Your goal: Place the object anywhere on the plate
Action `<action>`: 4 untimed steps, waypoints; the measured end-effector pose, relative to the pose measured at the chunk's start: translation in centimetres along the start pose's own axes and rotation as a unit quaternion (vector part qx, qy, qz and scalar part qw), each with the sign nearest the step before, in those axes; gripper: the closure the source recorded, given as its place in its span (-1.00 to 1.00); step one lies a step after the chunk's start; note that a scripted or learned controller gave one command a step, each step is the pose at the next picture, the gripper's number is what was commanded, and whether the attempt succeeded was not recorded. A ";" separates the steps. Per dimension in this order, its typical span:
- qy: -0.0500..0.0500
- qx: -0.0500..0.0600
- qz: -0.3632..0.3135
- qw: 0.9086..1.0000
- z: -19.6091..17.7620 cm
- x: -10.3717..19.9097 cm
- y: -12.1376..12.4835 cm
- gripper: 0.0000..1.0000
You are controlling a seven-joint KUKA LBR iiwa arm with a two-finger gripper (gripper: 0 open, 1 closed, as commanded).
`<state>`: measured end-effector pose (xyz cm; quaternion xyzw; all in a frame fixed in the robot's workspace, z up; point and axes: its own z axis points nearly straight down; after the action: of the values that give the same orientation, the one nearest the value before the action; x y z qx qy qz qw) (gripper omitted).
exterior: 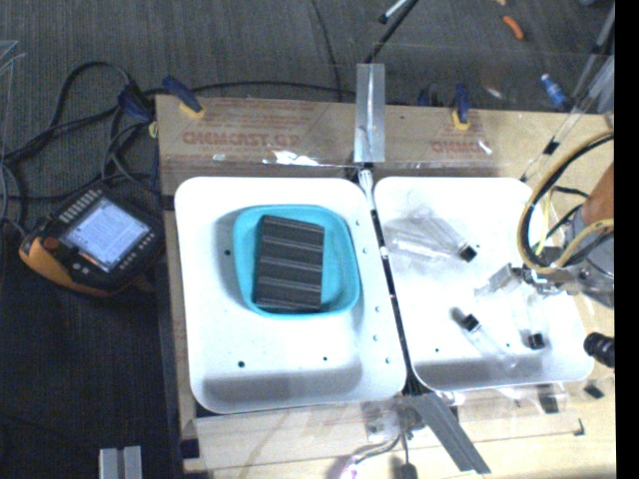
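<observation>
Task looks done: the dark ridged block (290, 262) lies flat on the blue plate (344, 267) in the left bin (200, 297), well apart from the end effector (544, 277) over the right bin (439, 357), whose grip state I cannot tell.

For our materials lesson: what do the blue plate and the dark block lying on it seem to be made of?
Plate: probably plastic, a smooth, even light blue with a softly rounded rim. Block: dark grey and matt with raised ridges across its top; it looks like rubber or moulded plastic, but the view cannot settle which.
</observation>
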<state>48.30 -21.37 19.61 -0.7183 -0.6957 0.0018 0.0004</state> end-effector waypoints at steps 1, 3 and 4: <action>0.000 0.000 0.000 1.000 0.0 0.0 0.0 -1.00; 0.000 0.000 0.000 1.000 0.0 0.0 0.0 -1.00; 0.000 0.000 0.000 1.000 0.0 0.0 0.0 -1.00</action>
<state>48.30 -21.36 19.60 -0.7182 -0.6958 0.0016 0.0005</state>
